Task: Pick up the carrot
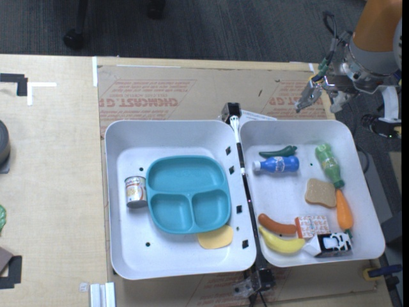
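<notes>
Looking down from my one camera view, I log the following. Right bin (358,171): carrot (344,210), lying along the right wall, its top just below a green bottle (328,163) and just right of a bread slice (321,193); a blue-and-white bottle (276,165) with a green pepper (278,151) above it; a sausage (277,223) touching a banana (282,242); a small red-and-white packet (312,226); a black-and-white carton (334,244). Left bin (118,235): teal divided tray (189,192), a small can (135,191) at its left, a yellow chip-like piece (215,238) below it. Gripper (308,96): above the cardboard beyond the right bin's far edge, well apart from the carrot; I cannot tell how its jaws stand, and nothing visible sits between them.
</notes>
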